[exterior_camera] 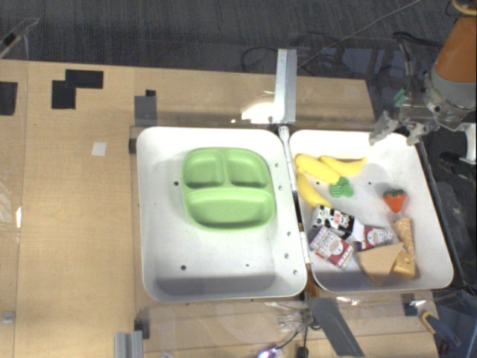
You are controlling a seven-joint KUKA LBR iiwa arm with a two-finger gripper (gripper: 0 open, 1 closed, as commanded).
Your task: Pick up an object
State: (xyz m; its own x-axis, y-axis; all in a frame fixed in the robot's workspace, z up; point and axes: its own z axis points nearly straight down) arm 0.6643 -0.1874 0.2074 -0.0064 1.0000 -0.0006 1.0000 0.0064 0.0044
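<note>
Gripper (396,127): we see it above the right bin's (440,222) far rim, fingers spread, gripping nothing
Bananas (320,171): inside that bin, far-left corner

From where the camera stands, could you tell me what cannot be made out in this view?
- The gripper above the right bin's far rim: too small and blurred to tell how the jaws stand.
- The arm: cut off by the view's right edge.
- The printed packets: print too small to read.
- The bananas: partly hidden by a small green toy, so their count is unsure.
</note>
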